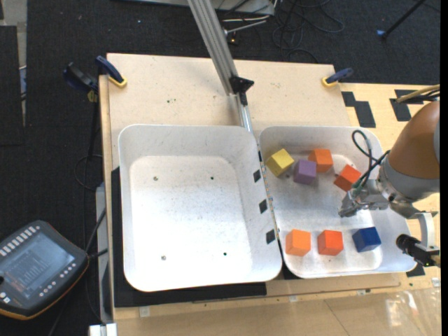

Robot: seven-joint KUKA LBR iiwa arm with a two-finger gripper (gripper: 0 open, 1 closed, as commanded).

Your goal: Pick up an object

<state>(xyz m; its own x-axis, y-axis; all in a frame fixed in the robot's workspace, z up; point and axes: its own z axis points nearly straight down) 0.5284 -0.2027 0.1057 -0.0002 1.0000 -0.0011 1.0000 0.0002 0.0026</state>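
gripper (352, 207) is low in the right bin (280, 187), toward its 3 o'clock side. can't tell its state. nothing visibly held.

seven cubes in that bin:
- yellow cube (281, 162) at 11 o'clock
- purple cube (305, 171) just beside it at its 4 o'clock, looks touching
- orange cube (323, 159) at purple's 1 o'clock, close
- red-orange cube (347, 177) tilted, at 12 o'clock of the gripper, near it
- blue cube (366, 239) at the gripper's 5 o'clock, near the bin's front rim
- two more orange ones in the front row, at 6 o'clock (330, 243) and 7 o'clock (298, 242), apart from each other

left bin (140, 145) sits against the right bin's 9 o'clock edge. pendant (35, 268) off the bench at 8 o'clock.
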